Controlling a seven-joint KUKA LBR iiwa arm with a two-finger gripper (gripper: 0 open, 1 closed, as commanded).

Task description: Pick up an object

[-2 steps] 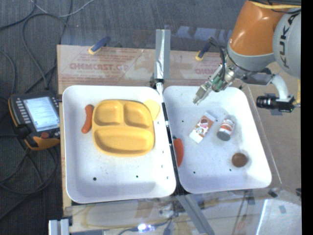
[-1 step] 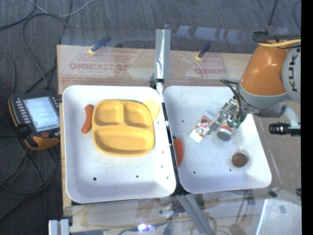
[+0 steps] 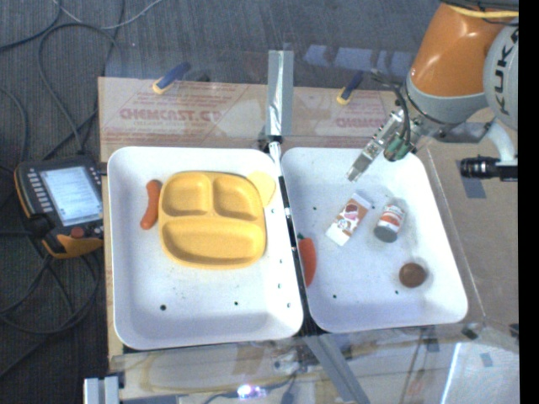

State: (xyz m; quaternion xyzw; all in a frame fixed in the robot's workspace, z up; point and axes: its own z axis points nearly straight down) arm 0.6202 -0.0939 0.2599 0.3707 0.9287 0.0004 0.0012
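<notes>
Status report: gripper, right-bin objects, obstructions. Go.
Gripper above right white bin, nothing between fingers. Nearest: small red-and-white carton, then small can, brown disc. Nothing blocking them.

the bench of pale printed cardboard (image 3: pixel 210 112) carried two shallow white plastic bins side by side: the left bin (image 3: pixel 135 310) and the right bin (image 3: pixel 438 305), edges touching, a grey metal bar (image 3: pixel 279 91) above their seam.
</notes>
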